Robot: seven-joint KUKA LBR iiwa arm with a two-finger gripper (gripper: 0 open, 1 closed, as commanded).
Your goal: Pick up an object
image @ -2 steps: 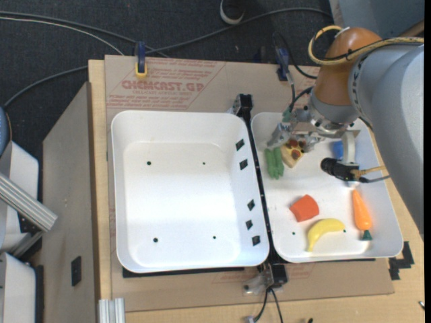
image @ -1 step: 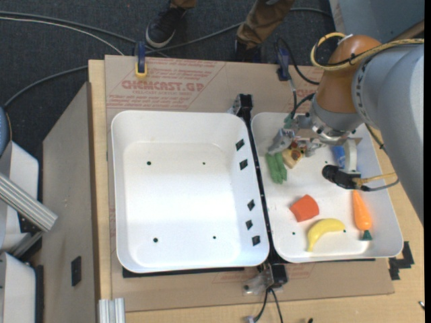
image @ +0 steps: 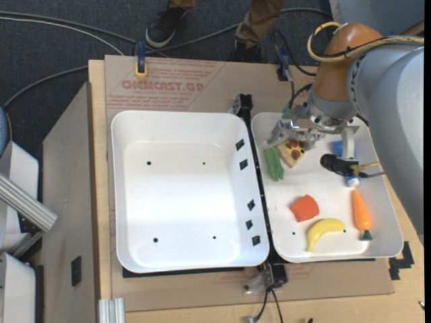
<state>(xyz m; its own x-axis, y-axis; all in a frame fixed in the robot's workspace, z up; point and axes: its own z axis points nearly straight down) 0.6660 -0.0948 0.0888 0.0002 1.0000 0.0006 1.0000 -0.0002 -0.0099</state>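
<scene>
My gripper (image: 293, 137) hangs low over the back left part of the right bin (image: 335, 192). Directly beneath it lies a small tan and yellow toy food piece (image: 292, 155), touching or nearly touching the gripper's tip. A green vegetable-shaped toy (image: 274, 163) lies just to its left, close to the bin's left wall. Nearer the front of the same bin lie an orange-red block (image: 304, 208), a yellow banana (image: 324, 231) and an orange carrot (image: 361, 210).
The left bin (image: 175, 194) stands beside the right one, the two divided by a black rail with clips (image: 249, 180). My grey arm and its orange band (image: 340, 52) cover the bench's back right. A person's legs (image: 262, 12) stand behind the bench.
</scene>
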